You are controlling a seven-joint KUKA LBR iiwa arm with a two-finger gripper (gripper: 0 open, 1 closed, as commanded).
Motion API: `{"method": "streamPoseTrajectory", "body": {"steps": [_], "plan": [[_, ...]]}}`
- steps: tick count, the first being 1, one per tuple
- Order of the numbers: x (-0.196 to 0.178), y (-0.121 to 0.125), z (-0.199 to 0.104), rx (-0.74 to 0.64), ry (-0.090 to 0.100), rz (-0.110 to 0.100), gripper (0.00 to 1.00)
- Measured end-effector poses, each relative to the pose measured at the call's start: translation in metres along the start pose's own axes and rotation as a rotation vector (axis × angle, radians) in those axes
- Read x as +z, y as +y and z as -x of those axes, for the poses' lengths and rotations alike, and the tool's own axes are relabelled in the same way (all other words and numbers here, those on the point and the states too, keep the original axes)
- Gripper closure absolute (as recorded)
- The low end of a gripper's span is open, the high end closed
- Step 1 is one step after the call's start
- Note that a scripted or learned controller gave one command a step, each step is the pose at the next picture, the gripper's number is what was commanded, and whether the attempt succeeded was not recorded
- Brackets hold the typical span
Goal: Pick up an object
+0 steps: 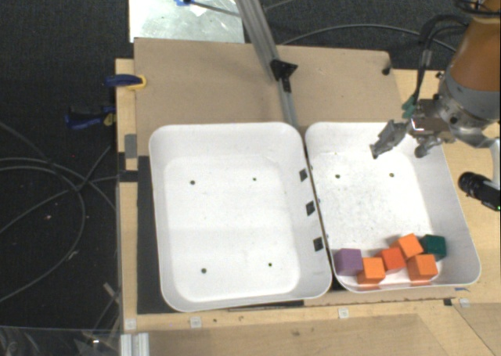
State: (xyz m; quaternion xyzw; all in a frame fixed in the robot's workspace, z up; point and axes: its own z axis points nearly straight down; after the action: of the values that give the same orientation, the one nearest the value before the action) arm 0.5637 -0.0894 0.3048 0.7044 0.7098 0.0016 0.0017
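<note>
Several small blocks lie bunched at the near edge of the right bin: a purple cube, orange cubes and a dark green block. My gripper hangs over the far right part of that bin, well above and behind the blocks. Its two fingers are spread apart and open, with nothing between them.
The left bin lies beside the right one, joined by a dark-clipped seam. A slanted metal pole crosses the bench behind the bins. A blue and yellow clamp grips the bench's left edge. A black cylinder sticks out at the right.
</note>
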Motion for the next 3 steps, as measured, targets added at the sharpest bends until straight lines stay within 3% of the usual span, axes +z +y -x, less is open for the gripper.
{"method": "streamPoseTrajectory", "body": {"steps": [1, 2, 3], "plan": [[0.054, 0.071, 0.015, 0.001, -0.001, -0.004, 0.0], [0.12, 0.005, 0.016, 0.008, 0.002, -0.014, 0.0], [0.195, -0.017, 0.044, 0.011, 0.0, -0.012, 0.0]]}}
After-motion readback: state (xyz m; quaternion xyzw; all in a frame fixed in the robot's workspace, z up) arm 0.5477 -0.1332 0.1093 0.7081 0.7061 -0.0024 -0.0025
